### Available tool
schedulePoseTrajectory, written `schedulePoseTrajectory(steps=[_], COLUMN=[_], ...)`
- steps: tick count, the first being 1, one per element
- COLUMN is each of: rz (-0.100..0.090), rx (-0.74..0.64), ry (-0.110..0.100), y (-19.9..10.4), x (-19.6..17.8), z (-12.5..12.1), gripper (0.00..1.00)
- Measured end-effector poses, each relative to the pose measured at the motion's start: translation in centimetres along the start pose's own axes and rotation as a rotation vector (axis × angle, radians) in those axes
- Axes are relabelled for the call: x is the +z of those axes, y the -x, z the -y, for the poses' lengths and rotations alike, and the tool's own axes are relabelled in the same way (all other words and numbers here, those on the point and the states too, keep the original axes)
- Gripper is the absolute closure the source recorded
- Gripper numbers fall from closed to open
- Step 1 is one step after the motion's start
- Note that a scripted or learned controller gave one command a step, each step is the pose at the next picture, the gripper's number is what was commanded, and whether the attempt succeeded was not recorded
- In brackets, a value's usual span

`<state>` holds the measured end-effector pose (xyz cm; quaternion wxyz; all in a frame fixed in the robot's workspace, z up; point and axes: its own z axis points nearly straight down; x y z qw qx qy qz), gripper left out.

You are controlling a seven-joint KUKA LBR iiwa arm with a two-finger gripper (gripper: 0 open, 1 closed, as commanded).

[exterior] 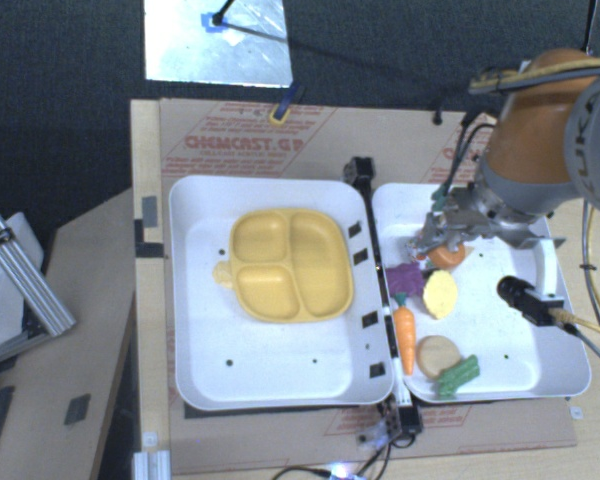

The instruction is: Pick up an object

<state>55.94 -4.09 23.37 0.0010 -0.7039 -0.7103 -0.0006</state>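
Camera view over the bench: the grey KUKA arm (pixel 540 138) reaches in from the right, its gripper (pixel 435 240) low over the right-hand white bin (pixel 520 358), above and slightly right of a toy carrot (pixel 405 336) that lies near that bin's left wall. Whether the gripper is open or closed cannot be told, and nothing can be seen held in it.

An orange toy piece (pixel 447 257), partly hidden under the gripper, sits on the bin floor above and right of the carrot, with other toys between them. It is the object nearest the gripper.

A purple toy (pixel 404 279) lies just above the carrot's leafy end. A round yellow piece (pixel 440 294) rests just beside the carrot, up and to its right. A round tan piece (pixel 437 353) lies against the carrot's lower right. A green piece (pixel 458 376) touches the tan one, below and right of the carrot.

Left of the carrot, past the wall between the bins, the left-hand white bin (pixel 180 298) holds a yellow plate with three sections (pixel 285 265), lying flat near its middle.

Both bins stand on a brown printed sheet (pixel 250 138). Well above and left of the carrot, a shiny metal square (pixel 217 28) lies on dark floor.
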Motion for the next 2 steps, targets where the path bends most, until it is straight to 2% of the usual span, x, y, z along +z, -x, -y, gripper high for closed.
schedulePoseTrajectory(steps=[1,2], rz=[0.002,0.002], rx=[0.002,0.005], ry=[0.000,0.003], y=[-2.5,-2.3], x=[2.0,-0.1], z=[-0.8,-0.1], gripper=[1.00,1.00])
